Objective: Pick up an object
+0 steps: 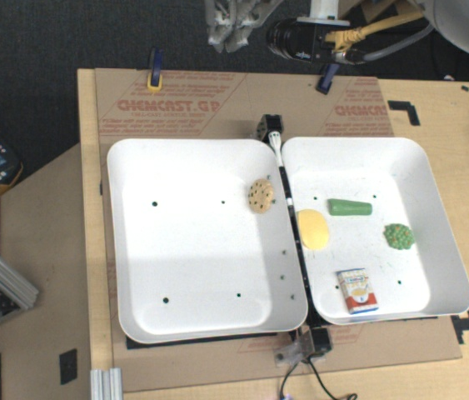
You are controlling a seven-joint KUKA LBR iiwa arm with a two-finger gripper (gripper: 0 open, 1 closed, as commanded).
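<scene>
My gripper (pixel 232 33) hangs high over the dark floor beyond the bench's far edge, well away from both bins, with nothing visible in it. A speckled tan cookie (pixel 260 196) lies at the right edge of the left bin (pixel 126 223). The right bin (pixel 434 198) holds a yellow lemon-like piece (pixel 313 228) by its left wall, a green oblong vegetable (pixel 349 208), a small green broccoli head (pixel 398 237) and a red and white carton (pixel 356 291) near its front rim.
Both bins rest on a cardboard sheet (pixel 217 98) held by blue clamps (pixel 155 78) at the back. A black clip (pixel 270 127) sits where the bins meet. Cables and a yellow-wrapped hose (pixel 359 33) lie behind the bench at the right.
</scene>
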